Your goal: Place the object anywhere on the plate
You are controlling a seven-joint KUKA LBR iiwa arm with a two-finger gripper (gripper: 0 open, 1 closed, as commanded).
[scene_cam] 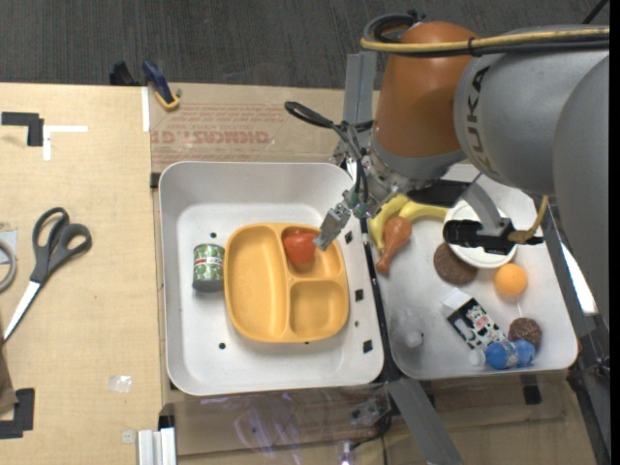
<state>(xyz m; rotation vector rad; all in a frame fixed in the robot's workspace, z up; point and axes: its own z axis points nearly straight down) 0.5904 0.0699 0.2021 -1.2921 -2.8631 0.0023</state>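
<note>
Red and rounded, the tomato (299, 248) sits in the upper right compartment of the yellow plate (254, 289), too round to show any long axis or heading. The gripper (333, 229) hangs just right of it; its spread I cannot tell. A green can (207, 266) stands left of the plate in the white bin (184, 337).

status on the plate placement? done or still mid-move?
Looks nearly done: the red tomato-like object sits in the upper right compartment of the yellow divided plate in the left bin. In hand: the pincer is right at the object's edge; whether it grips it is unclear. Left: release, if needed, and retreat. The green can lies beside the plate, off it.
</note>
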